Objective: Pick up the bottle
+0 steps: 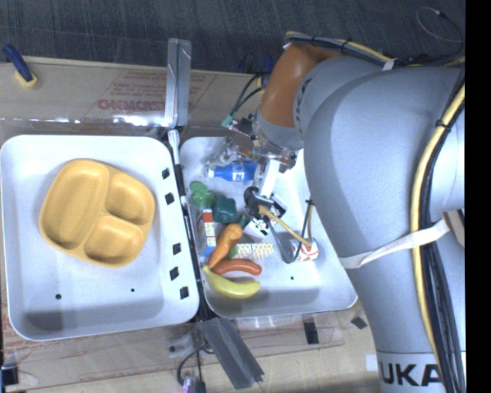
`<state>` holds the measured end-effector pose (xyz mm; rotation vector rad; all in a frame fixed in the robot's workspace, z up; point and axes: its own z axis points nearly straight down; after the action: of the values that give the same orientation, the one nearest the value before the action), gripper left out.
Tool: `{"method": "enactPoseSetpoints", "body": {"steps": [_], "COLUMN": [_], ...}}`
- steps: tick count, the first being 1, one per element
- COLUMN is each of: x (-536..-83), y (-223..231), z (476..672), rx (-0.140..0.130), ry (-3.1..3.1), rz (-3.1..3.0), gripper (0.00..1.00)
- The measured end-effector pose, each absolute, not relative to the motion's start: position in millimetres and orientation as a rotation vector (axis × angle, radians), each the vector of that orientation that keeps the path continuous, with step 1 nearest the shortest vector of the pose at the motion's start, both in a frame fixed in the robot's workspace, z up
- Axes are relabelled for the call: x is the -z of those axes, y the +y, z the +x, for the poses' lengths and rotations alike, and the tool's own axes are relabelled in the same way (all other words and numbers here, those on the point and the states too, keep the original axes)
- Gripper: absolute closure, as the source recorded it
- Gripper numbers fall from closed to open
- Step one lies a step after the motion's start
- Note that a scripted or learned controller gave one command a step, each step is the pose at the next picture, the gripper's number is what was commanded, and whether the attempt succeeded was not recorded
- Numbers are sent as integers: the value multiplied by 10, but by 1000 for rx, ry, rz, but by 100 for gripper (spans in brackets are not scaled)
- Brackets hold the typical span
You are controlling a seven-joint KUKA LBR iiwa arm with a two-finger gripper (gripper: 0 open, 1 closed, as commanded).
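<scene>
Reaching into the right bin (315, 281) with the hand (244, 147) low over the blue-and-white bottle (233, 172), found lying at the bin's far end just beside green toys (213, 201). Cannot tell whether open or closed, nor whether gripping. No lift yet, seemingly; left to do: grasp, raise clear.

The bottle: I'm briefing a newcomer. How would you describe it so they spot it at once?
Take the crowded white bin on the view's right, beside the other bin holding the yellow plate. At its far end, just under the gripper, lies the bottle. It is blue and white, whereas the green things sit right beside it.
</scene>
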<state>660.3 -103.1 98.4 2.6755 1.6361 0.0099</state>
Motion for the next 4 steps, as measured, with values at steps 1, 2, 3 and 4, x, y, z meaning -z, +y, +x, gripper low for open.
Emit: {"method": "enactPoseSetpoints", "body": {"steps": [1,2,3,4], "x": [-1895,-887,-954,-957], "y": [-877,-904,-891,-890], "z": [6561,6556,6545,6546], "rx": [9,10,21,20], "ry": [1680,1717,1728,1728], "rz": [2660,2637,2637,2637], "gripper": [0,0,100,0]}}
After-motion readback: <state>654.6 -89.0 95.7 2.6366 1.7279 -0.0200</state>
